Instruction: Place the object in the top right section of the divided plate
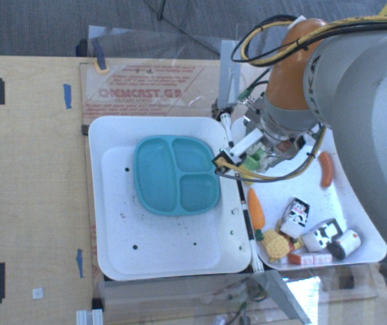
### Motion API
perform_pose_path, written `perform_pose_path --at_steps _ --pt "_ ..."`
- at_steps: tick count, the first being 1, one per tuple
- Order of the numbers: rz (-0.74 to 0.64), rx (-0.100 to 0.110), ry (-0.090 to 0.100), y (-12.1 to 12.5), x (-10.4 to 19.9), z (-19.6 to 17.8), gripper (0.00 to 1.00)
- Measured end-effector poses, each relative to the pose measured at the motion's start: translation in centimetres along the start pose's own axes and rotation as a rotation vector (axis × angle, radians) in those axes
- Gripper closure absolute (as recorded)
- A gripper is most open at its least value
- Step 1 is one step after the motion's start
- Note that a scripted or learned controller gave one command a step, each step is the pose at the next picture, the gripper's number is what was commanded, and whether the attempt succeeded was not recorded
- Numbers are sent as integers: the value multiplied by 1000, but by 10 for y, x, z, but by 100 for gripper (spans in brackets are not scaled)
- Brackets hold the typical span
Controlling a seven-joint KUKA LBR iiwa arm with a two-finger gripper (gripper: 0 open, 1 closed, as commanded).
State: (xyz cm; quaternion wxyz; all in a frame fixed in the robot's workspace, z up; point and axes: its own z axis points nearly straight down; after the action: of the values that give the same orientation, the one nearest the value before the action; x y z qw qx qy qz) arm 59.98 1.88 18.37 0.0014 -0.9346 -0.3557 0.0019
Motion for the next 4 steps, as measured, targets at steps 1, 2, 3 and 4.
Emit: perform_pose_path --at_steps 1,2,3,4 --pt "167 -3 2 25 33 -1 100" --pt "283 1 0 -50 14 0 100" --pt "284 1 0 -50 14 0 0" --pt "57 1 0 -25 -26 0 0"
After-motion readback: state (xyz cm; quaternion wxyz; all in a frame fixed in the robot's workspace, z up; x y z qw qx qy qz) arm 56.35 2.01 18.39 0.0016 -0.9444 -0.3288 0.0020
